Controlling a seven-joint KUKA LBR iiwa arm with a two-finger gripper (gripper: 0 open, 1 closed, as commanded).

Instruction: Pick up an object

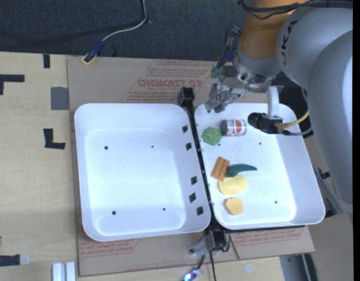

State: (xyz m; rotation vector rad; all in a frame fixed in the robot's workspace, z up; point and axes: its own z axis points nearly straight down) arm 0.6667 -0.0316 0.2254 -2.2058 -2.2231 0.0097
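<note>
Nearest the camera in the right bin (297, 215) lay a small orange-yellow lump (234, 206), and just behind it a pale yellow disc (233, 185). Behind the disc sat a tan block (219, 168) with a dark green pepper-like piece (243, 168) just beside it on the right. Farther back came a green, knobbly ball (211, 136) (it looked like a broccoli head) close to the divider (194, 157) between the bins, and beside it a small can (233, 127) lying on its side, red-labelled with a dark end. That made six things, one of each kind, all in the right bin. The left bin (133, 174) was white with a few dark dots on its floor. Both bins stood on a sheet of cardboard (162, 81) over the tabletop (27, 174). At the far edge of the right bin the gripper (218, 101) hung low, above the ball and can; how wide it stood could not be told, and nothing showed in its grasp.
</note>
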